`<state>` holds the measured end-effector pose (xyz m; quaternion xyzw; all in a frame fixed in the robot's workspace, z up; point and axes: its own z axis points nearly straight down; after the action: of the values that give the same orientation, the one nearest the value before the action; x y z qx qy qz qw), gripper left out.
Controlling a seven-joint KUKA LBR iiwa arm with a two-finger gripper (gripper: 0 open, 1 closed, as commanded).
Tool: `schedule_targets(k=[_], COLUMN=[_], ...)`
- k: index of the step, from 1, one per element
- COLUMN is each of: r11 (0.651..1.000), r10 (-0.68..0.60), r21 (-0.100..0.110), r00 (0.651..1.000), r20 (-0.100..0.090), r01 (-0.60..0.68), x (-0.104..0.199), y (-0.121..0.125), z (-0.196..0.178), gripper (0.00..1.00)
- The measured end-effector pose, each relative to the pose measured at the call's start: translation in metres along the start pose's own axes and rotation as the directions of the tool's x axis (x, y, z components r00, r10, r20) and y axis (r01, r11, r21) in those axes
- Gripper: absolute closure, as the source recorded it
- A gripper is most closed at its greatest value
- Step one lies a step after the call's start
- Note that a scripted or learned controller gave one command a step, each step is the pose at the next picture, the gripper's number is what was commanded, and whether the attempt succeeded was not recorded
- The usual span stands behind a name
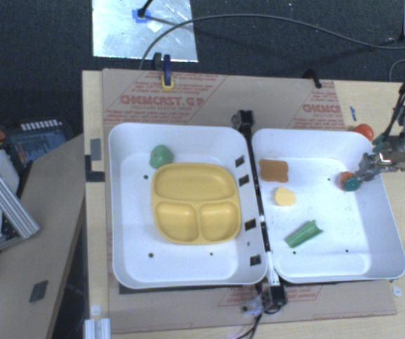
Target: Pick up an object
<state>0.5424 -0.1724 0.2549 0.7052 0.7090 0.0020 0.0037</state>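
The right bin [382, 256] holds a brown block [273, 170], a small yellow round piece [284, 197] and a green stick-like piece [302, 233]. A small red and teal object [349, 182] lies by the bin's right wall. My gripper [367, 167] hangs right over that object, reaching in from the right, and its tip touches or nearly touches it. In the left bin [128, 260] a yellow divided tray [194, 202] takes up the middle, with a green round object [161, 155] just behind its left corner.
A red-orange round thing [362, 130] sits at the right bin's back right corner. A black divider strip [253, 189] runs between the bins. Cables, a foil sheet [143, 18] and a blue-yellow clamp [166, 70] lie behind the bench.
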Motion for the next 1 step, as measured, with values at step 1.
schedule_targets(k=[1], r11=[1.000], r10=[-0.003], r21=[0.006], r00=[1.000], r20=[-0.003], r01=[0.003], x=[0.0443], y=[0.0085], z=[0.0100], gripper=[1.00])
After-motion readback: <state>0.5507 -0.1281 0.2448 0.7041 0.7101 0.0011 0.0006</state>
